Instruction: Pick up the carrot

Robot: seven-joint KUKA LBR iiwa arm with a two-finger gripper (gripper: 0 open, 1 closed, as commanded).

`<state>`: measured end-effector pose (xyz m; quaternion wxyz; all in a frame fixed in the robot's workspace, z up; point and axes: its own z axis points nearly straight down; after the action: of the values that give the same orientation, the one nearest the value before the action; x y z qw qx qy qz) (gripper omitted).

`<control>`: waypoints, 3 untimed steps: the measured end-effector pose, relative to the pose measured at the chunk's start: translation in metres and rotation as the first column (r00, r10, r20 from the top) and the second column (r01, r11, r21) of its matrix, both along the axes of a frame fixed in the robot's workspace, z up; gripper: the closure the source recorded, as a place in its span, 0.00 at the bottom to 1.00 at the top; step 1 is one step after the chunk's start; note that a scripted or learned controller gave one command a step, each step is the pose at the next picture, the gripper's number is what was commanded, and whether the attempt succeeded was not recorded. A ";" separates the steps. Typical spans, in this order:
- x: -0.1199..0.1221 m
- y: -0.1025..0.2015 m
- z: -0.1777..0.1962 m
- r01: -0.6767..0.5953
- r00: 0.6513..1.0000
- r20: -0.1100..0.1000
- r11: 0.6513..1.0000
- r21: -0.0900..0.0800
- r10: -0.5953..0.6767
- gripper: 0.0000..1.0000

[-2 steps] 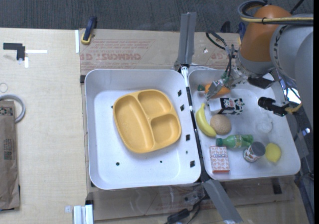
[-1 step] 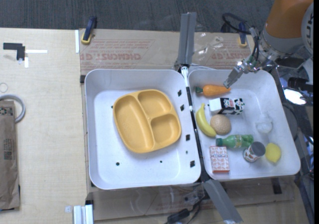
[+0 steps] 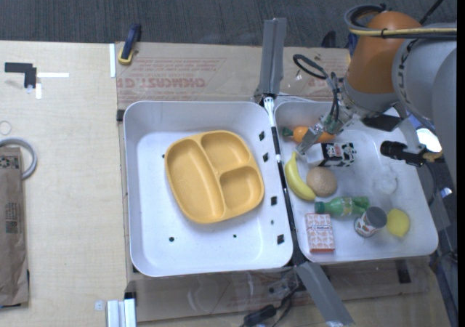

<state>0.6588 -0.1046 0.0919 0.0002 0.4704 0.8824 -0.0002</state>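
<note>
A grey arm reaches in from the right over two white bins. The left bin holds a yellow divided plate. In the right bin, the gripper hovers at the small orange carrot near the back left corner; finger spread cannot be told. The carrot looks light, stiff and smooth, best pinched across its middle

Wooden bench, two white bins side by side
</note>
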 end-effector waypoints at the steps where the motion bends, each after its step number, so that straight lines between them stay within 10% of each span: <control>1: 0.001 0.037 0.101 -0.166 0.986 0.004 0.986 -0.001 0.166 0.00; 2: -0.029 0.002 0.022 -0.212 0.977 0.002 0.977 0.000 0.212 0.00; 3: -0.010 0.013 0.101 -0.389 0.921 0.004 0.921 -0.002 0.389 0.00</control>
<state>0.6486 -0.0919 0.1927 0.0022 0.2859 0.9582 0.0003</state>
